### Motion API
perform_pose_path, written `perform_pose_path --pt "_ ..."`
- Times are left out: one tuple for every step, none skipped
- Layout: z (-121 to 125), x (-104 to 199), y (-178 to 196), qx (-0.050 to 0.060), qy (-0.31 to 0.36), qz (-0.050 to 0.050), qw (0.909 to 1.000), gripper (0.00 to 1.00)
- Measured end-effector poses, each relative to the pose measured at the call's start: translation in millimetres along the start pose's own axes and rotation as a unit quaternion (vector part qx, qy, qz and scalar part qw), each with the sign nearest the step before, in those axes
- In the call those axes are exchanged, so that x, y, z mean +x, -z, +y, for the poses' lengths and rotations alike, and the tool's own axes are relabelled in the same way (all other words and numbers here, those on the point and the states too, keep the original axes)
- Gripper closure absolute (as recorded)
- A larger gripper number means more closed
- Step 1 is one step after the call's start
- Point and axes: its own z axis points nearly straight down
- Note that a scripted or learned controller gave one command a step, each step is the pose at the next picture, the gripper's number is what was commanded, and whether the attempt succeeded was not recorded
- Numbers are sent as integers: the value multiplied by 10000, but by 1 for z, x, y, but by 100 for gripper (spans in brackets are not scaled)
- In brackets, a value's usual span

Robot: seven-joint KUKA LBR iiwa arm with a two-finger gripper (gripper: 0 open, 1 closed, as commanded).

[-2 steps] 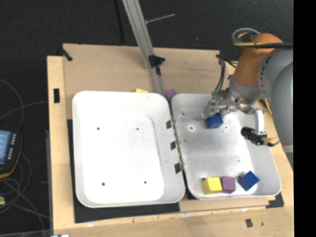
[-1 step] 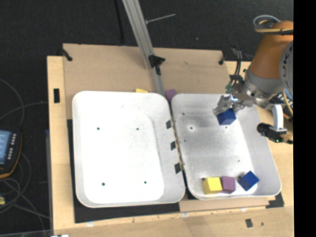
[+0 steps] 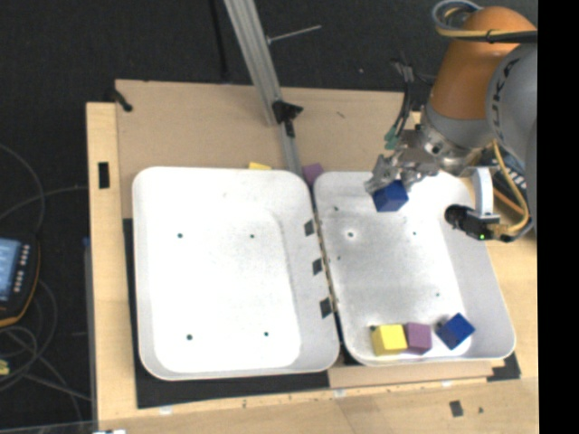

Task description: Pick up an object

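Camera view: gripper (image 3: 395, 181) apparently clamping blue cube (image 3: 391, 197); three cubes (image 3: 419, 335) in right bin (image 3: 479, 278)

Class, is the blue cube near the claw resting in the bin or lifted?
Cannot tell. The blue cube sits right under the claw over the right bin; contact with the floor isn't discernible.

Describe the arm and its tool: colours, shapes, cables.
The arm is grey and rounded, with a broad orange band above the wrist. A pale cable loop rises at its top, and yellow and dark cables trail along its lower side beside a white bracket. The wrist narrows to a small metallic grey tool with a green-tinted fitting just above it.
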Motion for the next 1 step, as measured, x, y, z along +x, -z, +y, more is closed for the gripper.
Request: perform_pose_path --pt "21 47 -2 20 -4 4 10000 100"
